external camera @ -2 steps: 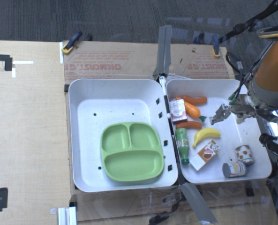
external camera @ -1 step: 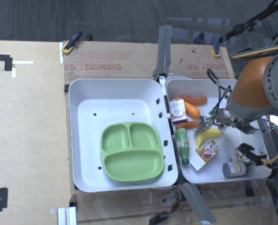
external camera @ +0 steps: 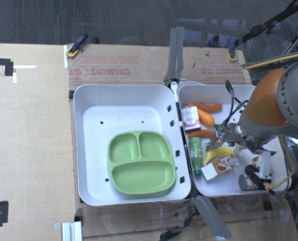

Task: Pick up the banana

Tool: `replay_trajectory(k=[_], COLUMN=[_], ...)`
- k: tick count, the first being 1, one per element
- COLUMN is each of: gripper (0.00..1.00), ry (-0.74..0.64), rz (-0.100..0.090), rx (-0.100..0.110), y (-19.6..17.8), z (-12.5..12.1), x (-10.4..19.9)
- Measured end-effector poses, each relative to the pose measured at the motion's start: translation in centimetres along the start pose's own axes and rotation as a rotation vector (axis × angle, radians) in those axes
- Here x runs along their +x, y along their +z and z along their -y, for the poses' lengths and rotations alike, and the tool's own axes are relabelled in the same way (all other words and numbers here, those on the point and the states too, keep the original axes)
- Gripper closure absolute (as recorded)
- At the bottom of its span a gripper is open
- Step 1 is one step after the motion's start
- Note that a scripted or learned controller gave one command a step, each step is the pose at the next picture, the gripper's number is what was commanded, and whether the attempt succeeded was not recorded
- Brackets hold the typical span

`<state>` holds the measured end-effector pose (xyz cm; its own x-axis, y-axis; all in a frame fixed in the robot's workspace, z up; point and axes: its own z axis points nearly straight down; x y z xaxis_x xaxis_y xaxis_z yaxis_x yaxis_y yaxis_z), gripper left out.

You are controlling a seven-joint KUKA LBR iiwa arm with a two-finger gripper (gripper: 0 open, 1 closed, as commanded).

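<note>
I see the banana lying in the right bin, a green bottle at its 9 o'clock. My hand sits at its 12 o'clock; I can't tell its opening. The left bin holds a green divided plate.

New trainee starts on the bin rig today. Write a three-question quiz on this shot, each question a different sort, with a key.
1. True or false: the green plate lies in the left bin.
2. Multiple choice. The banana lies: A) on the green plate; B) in the right bin, beside the green bottle; C) on the bench outside both bins.
3. Fill in: the arm's hand is over the ____ bin.

Key: 1 true; 2 B; 3 right.
</note>
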<state>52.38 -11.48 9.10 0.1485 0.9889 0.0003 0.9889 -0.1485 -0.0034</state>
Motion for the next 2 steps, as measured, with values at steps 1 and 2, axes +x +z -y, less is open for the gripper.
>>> replay_trajectory(k=[1,2], gripper=[1.00,0.00], ry=[0.004,0.004], rz=[0.001,0.000], rx=[0.001,0.001], y=[-0.88,-0.88], z=[0.00,0.01], x=[-0.12,-0.12])
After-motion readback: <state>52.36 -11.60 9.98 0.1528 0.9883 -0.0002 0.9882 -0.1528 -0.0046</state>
